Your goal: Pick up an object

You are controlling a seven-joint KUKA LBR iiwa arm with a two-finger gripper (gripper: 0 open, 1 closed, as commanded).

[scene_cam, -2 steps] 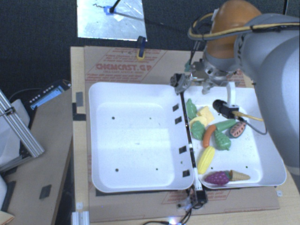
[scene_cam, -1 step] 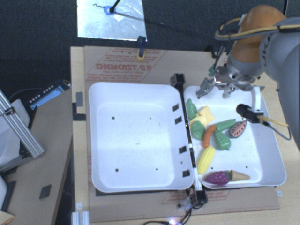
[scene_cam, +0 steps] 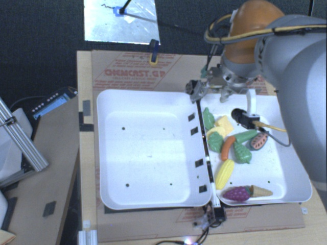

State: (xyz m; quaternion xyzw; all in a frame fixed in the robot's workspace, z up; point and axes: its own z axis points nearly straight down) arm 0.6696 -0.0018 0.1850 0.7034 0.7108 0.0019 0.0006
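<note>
**Q:** Grapes (scene_cam: 236,193) and cone (scene_cam: 260,191), just nearside of the corn (scene_cam: 225,173): why are they crowded into one bin (scene_cam: 288,180)?

**A:** They are stock for picking. The carrot (scene_cam: 228,148) and watermelon slice (scene_cam: 258,141) lie just beyond the corn, and any of these could be taken.

**Q:** And the gripper (scene_cam: 227,88)?

**A:** It is well beyond the corn, over the bin's far edge. Whether its jaws are parted or closed cannot be told.

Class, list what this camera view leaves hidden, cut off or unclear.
1. The right bin: its far right corner and part of its right wall are hidden behind the arm.
2. The green toys: piled together and too small to tell what each one is.
3. The metal frame: cut off by the left edge.
</note>
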